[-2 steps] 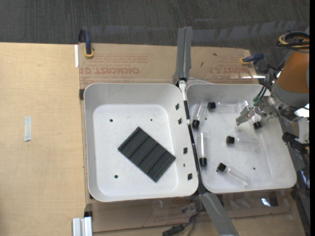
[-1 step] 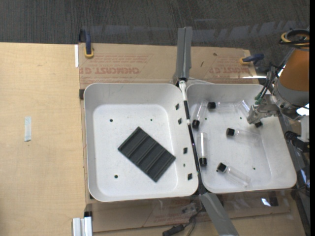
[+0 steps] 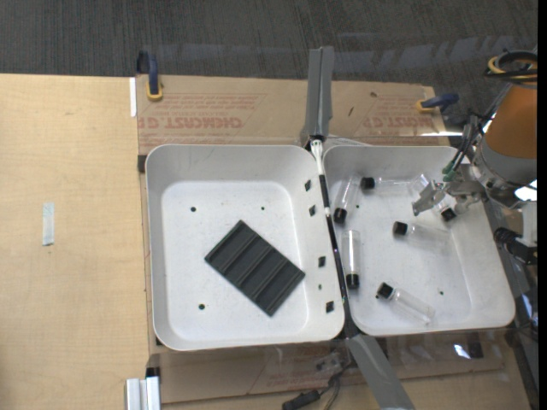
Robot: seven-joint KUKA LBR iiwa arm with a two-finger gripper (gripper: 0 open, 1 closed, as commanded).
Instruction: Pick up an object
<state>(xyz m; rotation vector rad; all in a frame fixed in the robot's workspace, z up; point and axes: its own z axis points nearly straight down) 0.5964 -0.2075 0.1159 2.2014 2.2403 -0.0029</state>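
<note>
2 bins (image 3: 162,254) sit side by side; the claw (image 3: 430,196) hangs low over the right bin's tubes (image 3: 403,301), ready to grab; its spread I cannot tell.

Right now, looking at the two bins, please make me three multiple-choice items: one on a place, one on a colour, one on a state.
1. Where does the ribbed slab lie?
A. left bin
B. right bin
C. on the cardboard

2. What colour are the caps of the clear tubes?
A. red
B. black
C. yellow

3. How does the tube near the right bin's front edge rest?
A. upright
B. lying on its side
C. leaning on the bin wall

Answers: 1 A, the slab rests on the left bin's floor. 2 B, each tube ends in a black cap. 3 B, the tube lies flat on the bin floor.
</note>
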